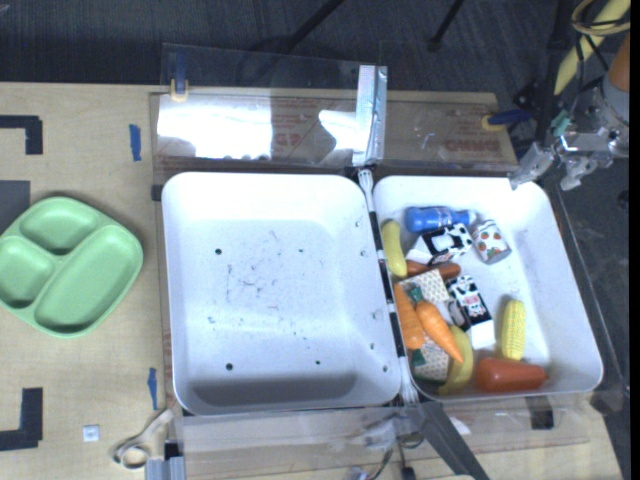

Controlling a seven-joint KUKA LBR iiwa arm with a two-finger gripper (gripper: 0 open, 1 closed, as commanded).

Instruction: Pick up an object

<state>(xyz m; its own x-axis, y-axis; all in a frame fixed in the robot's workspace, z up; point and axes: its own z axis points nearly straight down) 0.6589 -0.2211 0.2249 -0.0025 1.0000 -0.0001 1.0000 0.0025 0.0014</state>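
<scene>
Far left of the frame, a green divided plate point(68, 265) sits on the wooden counter point(80, 118), well apart from the bins. Next over, left-centre, the left bin point(200, 203) shows bare white floor w/ scuff marks and a few small dark holes. A clear plastic panel point(265, 118) stands along its upper edge.

Right of centre, the right bin point(560, 268) holds all the candidates, packed toward its left wall and lower part. Along the divider: a yellow banana point(393, 249), below it an orange carrot point(432, 324) lying diagonally. Upper-middle of that bin: a blue bottle point(438, 217) on its side, w/ a small white carton point(489, 241) just beside it to the right. Black-and-white patterned pieces point(462, 298) sit in the middle of the pile (can't tell exactly what they are). Lower right: a corn cob point(512, 328) upright-ish, and a red-orange vegetable point(510, 373) lying along the bin's lower rim.

Upper right of the frame, the end effector point(570, 158) hangs at the right bin's upper-right corner, over the rim and apart from every object. Too small and cluttered to say whether it's spread or closed – can't tell. Nothing visible in it.

Progress, as I judge it: nothing picked yet. No object is lifted; all rest in the bin. Left to do: move over the pile, descend on one item, close, lift. The corn cob and carton look the most isolated, so prob. the easiest targets.
</scene>
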